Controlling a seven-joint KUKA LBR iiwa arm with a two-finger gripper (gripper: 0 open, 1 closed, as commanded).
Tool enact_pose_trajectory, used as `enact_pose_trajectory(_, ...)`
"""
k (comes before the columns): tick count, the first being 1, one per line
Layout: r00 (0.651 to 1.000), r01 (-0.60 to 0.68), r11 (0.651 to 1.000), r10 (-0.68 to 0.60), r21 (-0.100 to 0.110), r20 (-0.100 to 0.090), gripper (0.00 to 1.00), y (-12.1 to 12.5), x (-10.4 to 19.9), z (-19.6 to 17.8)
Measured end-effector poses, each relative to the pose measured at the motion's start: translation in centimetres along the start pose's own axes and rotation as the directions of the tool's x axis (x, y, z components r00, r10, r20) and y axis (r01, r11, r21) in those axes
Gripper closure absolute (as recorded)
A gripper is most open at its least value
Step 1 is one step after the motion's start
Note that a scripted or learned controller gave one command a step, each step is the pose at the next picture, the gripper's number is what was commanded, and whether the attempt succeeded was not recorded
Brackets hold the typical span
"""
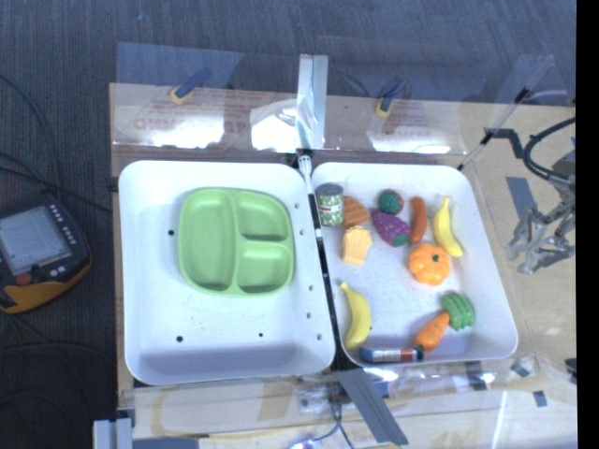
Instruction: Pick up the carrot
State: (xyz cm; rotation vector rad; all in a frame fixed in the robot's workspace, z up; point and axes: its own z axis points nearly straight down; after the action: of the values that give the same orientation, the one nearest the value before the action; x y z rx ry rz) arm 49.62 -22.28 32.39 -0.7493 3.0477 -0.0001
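Note:
The carrot (432, 329) is orange with a bushy green top (458, 310). It lies at a slant in the right bin (487, 251), near that bin's front right corner. My gripper (540, 239) hangs outside the right bin's right wall, over the bare bench. It is well to the right of the carrot and further back, and nothing is on it.
The right bin also holds a can (329, 204), a strawberry (390, 200), purple grapes (391, 226), a red-orange pepper (417, 219), two bananas (447, 229) (356, 314), a small pumpkin (429, 263), fries (356, 246) and a marker (388, 354) just in front of the carrot. A green divided plate (236, 241) sits in the left bin.

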Motion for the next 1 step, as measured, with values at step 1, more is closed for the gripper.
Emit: enact_pose_trajectory(1, 1.000, -0.027, 1.000, 0.027, -0.006, -0.004, 1.00, 0.08, -3.07, 6.42)
